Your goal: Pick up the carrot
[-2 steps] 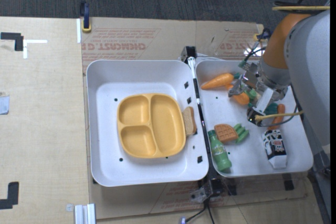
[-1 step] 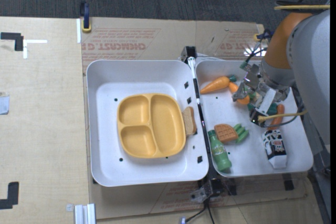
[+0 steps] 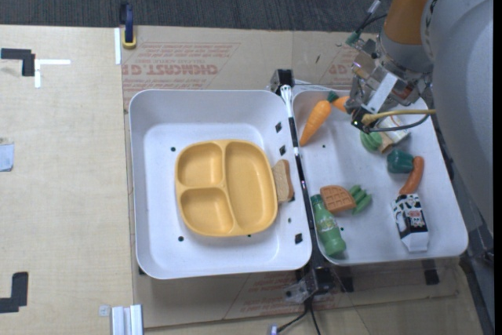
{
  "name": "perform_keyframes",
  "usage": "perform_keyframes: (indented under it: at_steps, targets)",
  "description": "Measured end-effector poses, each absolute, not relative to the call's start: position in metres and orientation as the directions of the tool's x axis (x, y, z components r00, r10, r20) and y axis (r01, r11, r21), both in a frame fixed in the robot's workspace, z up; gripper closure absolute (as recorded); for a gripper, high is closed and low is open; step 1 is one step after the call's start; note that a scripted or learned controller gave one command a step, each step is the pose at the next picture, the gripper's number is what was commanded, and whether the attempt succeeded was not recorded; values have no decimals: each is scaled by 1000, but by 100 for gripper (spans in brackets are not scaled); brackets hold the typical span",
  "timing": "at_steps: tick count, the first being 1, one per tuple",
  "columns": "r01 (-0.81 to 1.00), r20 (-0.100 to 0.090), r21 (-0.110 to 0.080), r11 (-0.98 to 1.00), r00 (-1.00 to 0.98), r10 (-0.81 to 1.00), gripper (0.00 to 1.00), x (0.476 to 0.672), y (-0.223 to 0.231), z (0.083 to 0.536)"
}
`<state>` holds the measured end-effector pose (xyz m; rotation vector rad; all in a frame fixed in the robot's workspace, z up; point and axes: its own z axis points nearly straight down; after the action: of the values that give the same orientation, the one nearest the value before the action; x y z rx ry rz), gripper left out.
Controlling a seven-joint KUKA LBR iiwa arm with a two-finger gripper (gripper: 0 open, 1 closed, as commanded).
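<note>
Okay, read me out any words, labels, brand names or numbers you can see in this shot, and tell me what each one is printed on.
Red print on the cardboard sheet behind the left bin: upside down and blurred, not readable with confidence.
More red print on the cardboard behind the right bin: partly hidden by the arm, unreadable.
Milk carton: black and white markings, no text legible.
Green bottle: no readable label.

Bright, even light; soft shadows.
</note>
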<state>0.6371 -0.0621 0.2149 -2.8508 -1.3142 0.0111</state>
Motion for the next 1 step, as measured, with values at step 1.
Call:
perform_keyframes:
  at_steps: [1]
  targets:
    - [762, -5, -4, -648, 648, 762, 0, 637, -62, 215]
